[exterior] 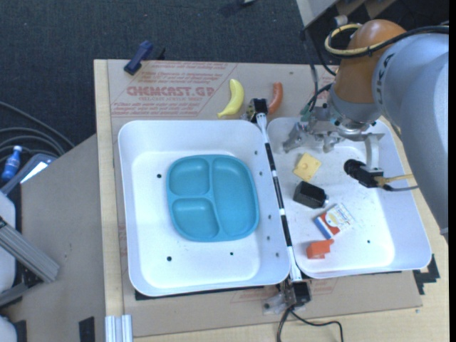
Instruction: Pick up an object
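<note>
Grey metal fingers (291, 142) of the gripper (311, 145) stand apart with nothing between them, low over the far end of the right bin (406, 251). Just on the near side of the jaws lies a yellow cheese wedge (308, 166), close under them but, as far as the slanted view shows, not touched. Farther out the same way sits a black block (310, 194), then a red, white and blue packet (333, 221), and nearest the camera an orange block (320, 248). All lie in that same bin, apart from one another. To the view's left of the jaws, past the shared rim, the left bin (142, 262) holds a blue divided plate (212, 196). Beyond the jaws and leftward, on the bench (171, 84) outside the bins, lie a banana (232, 98) and an orange sausage-like thing (275, 97).
</note>
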You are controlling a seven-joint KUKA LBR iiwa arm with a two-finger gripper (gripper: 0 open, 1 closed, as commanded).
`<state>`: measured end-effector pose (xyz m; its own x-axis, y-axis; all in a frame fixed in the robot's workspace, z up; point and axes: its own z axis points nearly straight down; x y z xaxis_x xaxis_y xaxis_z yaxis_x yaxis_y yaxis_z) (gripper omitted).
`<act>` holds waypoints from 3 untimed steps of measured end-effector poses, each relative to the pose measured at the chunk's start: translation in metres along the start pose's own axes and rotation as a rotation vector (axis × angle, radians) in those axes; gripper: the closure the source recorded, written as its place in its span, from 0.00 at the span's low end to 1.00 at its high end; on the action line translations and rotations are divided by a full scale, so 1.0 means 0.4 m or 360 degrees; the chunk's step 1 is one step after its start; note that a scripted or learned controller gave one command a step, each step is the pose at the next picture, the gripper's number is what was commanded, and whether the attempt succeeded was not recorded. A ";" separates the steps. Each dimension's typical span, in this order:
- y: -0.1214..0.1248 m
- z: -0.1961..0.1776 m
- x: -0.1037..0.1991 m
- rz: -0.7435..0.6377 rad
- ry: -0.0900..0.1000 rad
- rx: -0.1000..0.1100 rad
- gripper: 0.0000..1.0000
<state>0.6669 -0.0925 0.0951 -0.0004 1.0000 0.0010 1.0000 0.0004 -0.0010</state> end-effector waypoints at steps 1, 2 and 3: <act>-0.200 0.027 -0.016 0.0002 0.0000 0.0002 0.00; -0.198 0.002 -0.016 0.0004 -0.0001 -0.0001 1.00; -0.199 0.002 -0.016 0.0003 0.0000 -0.0001 0.00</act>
<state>0.5874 -0.0989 0.0943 0.0018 1.0000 0.0007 1.0000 -0.0018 -0.0003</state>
